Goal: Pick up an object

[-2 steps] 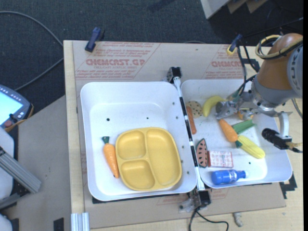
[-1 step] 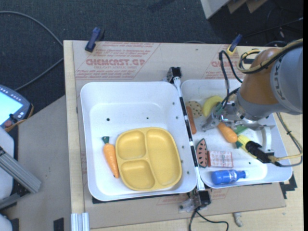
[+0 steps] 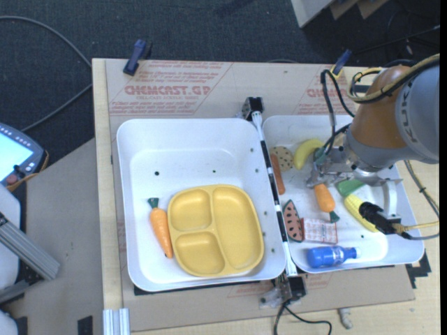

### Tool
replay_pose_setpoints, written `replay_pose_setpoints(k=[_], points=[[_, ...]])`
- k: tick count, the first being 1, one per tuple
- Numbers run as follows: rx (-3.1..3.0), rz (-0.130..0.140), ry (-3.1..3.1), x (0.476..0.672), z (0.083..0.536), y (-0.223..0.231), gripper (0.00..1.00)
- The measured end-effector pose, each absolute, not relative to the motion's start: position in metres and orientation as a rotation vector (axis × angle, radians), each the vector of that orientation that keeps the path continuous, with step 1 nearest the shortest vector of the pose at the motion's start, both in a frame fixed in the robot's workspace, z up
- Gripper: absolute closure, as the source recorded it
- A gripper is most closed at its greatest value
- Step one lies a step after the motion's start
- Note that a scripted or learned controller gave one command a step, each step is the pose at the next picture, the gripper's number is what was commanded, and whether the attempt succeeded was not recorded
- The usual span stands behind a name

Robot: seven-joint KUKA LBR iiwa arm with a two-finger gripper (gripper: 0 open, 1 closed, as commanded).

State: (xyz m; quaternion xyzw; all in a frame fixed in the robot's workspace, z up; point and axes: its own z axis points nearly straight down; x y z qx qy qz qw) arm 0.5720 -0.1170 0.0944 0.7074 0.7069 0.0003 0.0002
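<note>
The end effector [image 3: 323, 175] hangs low in the right bin [image 3: 404, 251], right over a small carrot [image 3: 325, 199] beside the banana [image 3: 305, 152]. Reaching step, I'd say; whether it's gripping anything, I can't tell. Next: close and lift straight up.

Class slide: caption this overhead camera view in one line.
Grey-and-orange robot arm reaches into the right white bin of toy food.
</note>
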Motion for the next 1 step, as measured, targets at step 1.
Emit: replay_pose_setpoints(k=[1], points=[[2.219, 0.003, 2.222, 0.5746, 0.1853, -0.0662, 1.00]])
